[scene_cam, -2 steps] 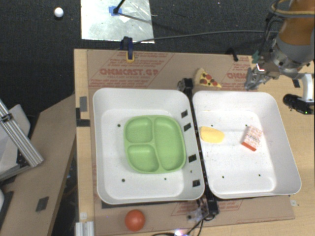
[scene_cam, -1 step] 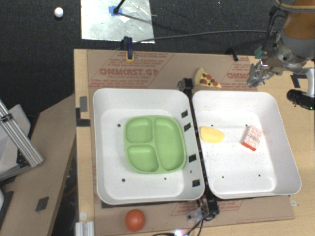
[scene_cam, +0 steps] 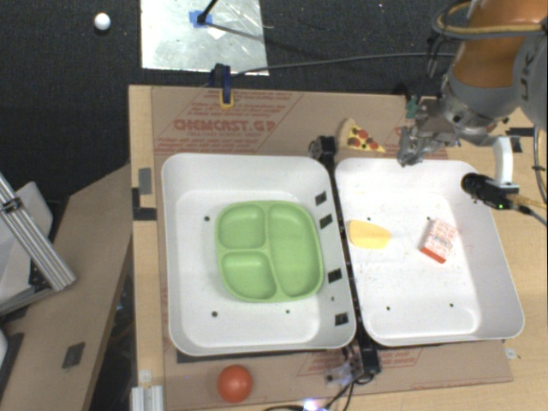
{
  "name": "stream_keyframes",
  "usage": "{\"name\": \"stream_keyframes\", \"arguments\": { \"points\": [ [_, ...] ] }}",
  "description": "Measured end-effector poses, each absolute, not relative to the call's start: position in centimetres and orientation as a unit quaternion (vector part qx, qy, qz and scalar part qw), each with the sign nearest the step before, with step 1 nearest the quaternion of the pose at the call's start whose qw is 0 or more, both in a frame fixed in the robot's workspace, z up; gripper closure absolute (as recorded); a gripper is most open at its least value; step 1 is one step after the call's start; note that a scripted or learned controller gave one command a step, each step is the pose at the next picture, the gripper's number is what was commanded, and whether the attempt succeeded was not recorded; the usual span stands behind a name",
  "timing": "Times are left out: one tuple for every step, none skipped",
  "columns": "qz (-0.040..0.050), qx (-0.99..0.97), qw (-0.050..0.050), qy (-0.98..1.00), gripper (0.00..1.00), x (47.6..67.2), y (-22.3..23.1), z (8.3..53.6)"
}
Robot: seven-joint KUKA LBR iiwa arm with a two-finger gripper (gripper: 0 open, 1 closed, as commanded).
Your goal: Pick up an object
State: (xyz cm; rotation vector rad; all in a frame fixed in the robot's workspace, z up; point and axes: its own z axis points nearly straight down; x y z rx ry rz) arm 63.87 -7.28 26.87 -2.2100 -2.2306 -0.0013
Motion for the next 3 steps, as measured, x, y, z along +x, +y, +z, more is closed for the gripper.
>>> {"name": "stream_keyframes", "arguments": {
  "points": [
    [-0.0011,-0.704,0.001,-0.71,1.0,63.5,-1.7,25.1],
    [-0.0005,-0.704,0.001,-0.71,1.0,62.0,2.8,25.1],
    [-0.0005,-0.703,0.001,-0.711,1.0,60.4,8.9,24.2]
  ]
}}
